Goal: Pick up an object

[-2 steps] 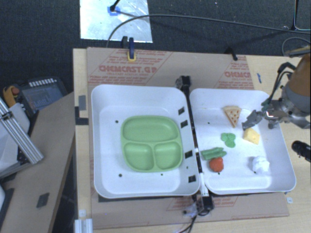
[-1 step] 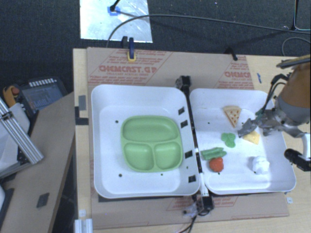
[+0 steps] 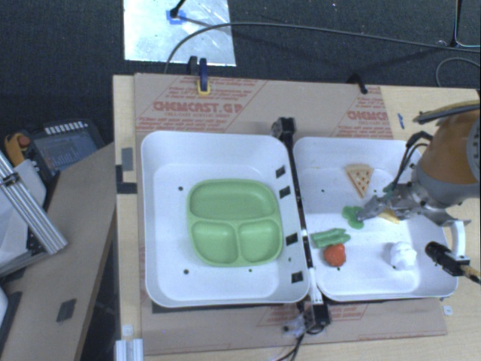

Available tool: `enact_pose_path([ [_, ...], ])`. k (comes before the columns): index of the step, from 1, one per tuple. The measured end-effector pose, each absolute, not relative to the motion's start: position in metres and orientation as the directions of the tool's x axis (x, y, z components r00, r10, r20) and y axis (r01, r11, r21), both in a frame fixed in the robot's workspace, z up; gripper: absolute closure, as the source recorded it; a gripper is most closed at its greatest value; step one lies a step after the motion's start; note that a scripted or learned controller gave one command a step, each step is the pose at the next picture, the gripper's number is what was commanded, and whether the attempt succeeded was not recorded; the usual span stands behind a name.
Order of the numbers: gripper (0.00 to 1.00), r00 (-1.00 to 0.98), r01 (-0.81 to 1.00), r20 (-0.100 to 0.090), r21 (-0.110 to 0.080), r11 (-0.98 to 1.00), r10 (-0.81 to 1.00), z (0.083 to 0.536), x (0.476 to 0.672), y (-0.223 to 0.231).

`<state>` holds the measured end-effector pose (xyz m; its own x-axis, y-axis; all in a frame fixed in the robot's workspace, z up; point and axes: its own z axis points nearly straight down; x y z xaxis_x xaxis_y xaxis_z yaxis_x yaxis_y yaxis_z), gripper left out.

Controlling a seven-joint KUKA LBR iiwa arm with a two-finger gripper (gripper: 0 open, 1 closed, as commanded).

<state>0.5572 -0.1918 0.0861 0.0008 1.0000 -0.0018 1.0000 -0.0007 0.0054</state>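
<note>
Approach step of the pick, nothing lifted yet. Gripper low inside the right bin, near its middle, tip touching or just above a small green object; finger state not resolvable at this scale, so no grip confirmed. Other candidates in the same bin: pizza-slice toy toward the far edge, green bean-shaped piece and red round item near the left wall toward the near edge, white lump toward the near right corner, a yellow piece partly under the wrist. Left bin carrying a green divided tray (not a likely target). Next move, as judged: straddle the green object, close firmly, raise straight up clear of the bin floor, avoiding contact with the yellow piece.
</note>
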Motion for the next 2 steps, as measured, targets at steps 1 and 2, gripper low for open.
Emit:
enact_pose_path([
  [1, 1.0, -0.001, 1.0, -0.003, 0.013, 0.001, 1.0, 0.101, 0.56, -0.192],
  [2, 1.0, -0.003, 1.0, -0.002, 0.006, 0.003, 1.0, 0.145, 0.562, -0.195],
])
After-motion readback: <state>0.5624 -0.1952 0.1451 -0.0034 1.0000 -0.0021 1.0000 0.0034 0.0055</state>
